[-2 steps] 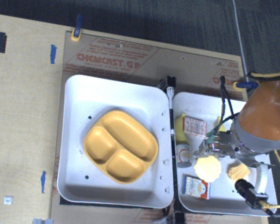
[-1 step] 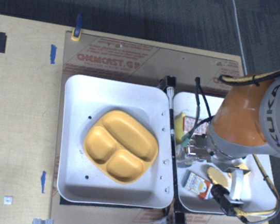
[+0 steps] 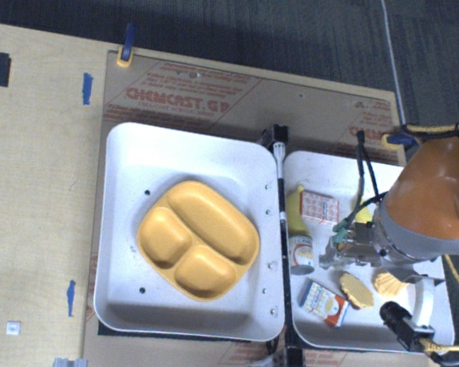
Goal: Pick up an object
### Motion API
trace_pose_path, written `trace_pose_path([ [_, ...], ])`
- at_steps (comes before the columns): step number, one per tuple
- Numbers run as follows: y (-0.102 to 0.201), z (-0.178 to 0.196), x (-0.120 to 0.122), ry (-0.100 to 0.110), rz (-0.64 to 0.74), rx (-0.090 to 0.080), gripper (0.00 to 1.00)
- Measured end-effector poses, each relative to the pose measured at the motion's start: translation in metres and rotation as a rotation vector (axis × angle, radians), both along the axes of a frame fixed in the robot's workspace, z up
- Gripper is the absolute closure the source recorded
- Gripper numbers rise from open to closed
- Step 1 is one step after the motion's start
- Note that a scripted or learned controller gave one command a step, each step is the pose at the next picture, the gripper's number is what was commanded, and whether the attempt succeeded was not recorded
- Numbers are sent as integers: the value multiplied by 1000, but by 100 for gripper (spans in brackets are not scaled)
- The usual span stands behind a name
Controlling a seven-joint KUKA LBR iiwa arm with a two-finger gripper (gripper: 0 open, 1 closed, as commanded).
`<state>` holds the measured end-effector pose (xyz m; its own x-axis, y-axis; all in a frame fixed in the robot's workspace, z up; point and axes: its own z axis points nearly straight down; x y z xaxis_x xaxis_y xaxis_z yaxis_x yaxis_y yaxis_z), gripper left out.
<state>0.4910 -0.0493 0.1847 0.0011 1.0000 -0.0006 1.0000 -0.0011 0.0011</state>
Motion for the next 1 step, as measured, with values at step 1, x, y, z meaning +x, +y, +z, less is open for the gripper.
trace_pose_path([
  [1,0,0,0,0,1,0,0],
])
